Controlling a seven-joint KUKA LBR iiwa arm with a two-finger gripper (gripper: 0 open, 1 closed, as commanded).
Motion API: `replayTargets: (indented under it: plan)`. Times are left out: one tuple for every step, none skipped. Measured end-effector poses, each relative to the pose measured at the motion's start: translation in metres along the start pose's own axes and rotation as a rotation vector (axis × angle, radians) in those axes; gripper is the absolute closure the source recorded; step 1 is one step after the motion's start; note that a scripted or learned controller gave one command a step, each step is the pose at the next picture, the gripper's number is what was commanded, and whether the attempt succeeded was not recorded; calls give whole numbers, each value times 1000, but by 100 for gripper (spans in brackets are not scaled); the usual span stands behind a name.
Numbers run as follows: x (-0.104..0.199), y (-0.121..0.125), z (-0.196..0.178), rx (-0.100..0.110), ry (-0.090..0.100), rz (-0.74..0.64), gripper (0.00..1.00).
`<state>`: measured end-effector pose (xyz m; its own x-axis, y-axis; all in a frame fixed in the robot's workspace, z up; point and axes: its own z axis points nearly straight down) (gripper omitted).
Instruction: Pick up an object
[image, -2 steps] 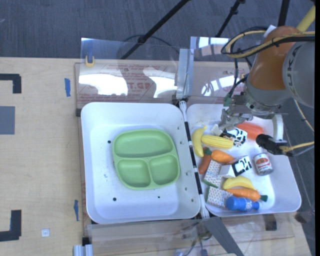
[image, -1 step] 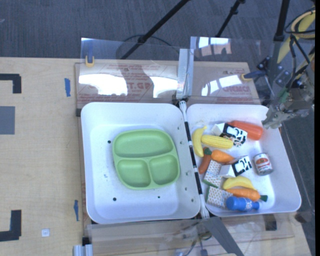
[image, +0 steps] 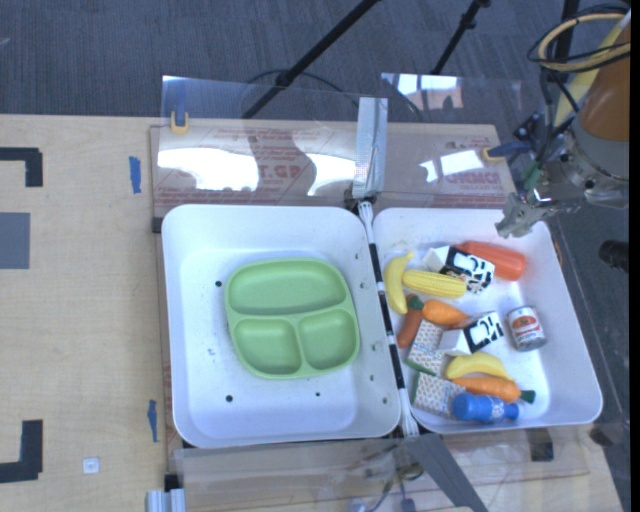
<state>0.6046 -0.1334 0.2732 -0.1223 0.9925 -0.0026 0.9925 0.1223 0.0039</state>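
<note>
Glare-washed clear panels (image: 300, 165) behind bins (image: 190, 300)

- Bright, even light from overhead; shadows are soft and short.
- Strong white glare on the clear plastic panels (image: 300, 165) at the far side.
- The two shallow white bins (image: 190, 300) look slightly washed out.
- Overall focus is mildly soft.
</note>
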Motion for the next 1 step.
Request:
replayTargets:
  plan:
    - [0,0,0,0,0,0,0]
